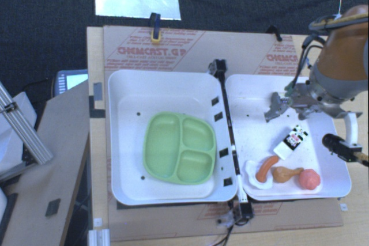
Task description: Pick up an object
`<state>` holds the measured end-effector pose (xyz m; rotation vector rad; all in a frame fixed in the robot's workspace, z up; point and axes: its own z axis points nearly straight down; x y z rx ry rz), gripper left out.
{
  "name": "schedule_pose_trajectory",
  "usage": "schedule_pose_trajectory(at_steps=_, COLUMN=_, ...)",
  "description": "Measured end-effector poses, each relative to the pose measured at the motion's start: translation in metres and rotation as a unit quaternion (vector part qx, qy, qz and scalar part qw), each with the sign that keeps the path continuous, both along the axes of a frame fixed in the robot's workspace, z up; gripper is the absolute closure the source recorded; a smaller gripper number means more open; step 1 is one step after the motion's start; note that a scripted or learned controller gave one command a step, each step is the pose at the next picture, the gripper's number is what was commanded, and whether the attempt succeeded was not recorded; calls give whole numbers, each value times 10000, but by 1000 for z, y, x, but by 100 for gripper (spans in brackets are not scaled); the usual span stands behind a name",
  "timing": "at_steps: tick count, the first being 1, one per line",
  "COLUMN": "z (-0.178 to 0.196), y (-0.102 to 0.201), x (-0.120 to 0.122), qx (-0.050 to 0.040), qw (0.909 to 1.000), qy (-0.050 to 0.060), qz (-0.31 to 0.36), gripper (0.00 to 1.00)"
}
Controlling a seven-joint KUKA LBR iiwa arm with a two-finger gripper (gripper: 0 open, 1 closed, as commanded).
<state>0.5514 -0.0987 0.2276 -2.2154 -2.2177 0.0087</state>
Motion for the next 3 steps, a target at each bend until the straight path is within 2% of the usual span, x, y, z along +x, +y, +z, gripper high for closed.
schedule_pose_trajectory(at_steps=1, z=5, y=0, x=2, qx=-6, qw=10000, qy=-49, qz=10, gripper=0)
schedule_pose_trajectory(at_steps=2, z=-51, y=-10, x=0, qx=-5, qw=10000, qy=-26, qz=-4, gripper=0)
schedule_pose_trajectory(at_steps=3, z=-96, y=-3, x=4, qx=1, qw=10000, qy=-28, qz=-2, gripper=0)
